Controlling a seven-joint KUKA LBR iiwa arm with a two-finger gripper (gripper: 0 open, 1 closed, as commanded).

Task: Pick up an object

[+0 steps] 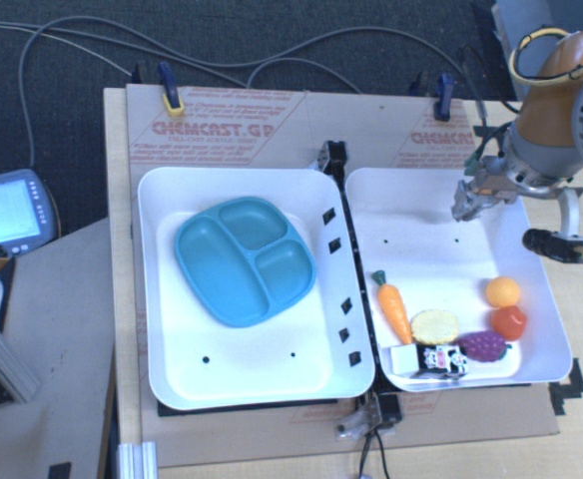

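A divided plate (245, 259) lay in the left bin (162, 297), while a toy carrot (394, 310), orange (503, 291), tomato (508, 321) and grapes (483, 345) clustered along the right bin's (411, 203) near edge.

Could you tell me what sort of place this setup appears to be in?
Most likely a robotics lab bench: a robot arm over two white bins holding toy food such as a carrot, with clamps pinning the board.

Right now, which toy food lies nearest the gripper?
The orange ball, the topmost of the toys in the right bin, closest below the gripper.
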